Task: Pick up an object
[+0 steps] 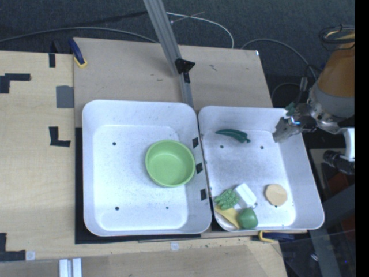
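So the gripper point(283, 130) is hanging over the top right edge of the right bin point(300, 154). Whether it's released or clenched, I can't tell.

Nothing picked yet. The candidates sit well apart from it: a green pepper point(232, 134) near the top, a tan disc point(276, 194), and a white block point(245, 194) jammed against leafy greens point(226, 199) and a green ball point(248, 218).

That corner pile worries me, a grab there could snag two things or slip off.

The left bin point(104, 154) holds a green bowl point(169, 163). Wooden bench point(34, 172), cables point(202, 22) on dark floor behind.
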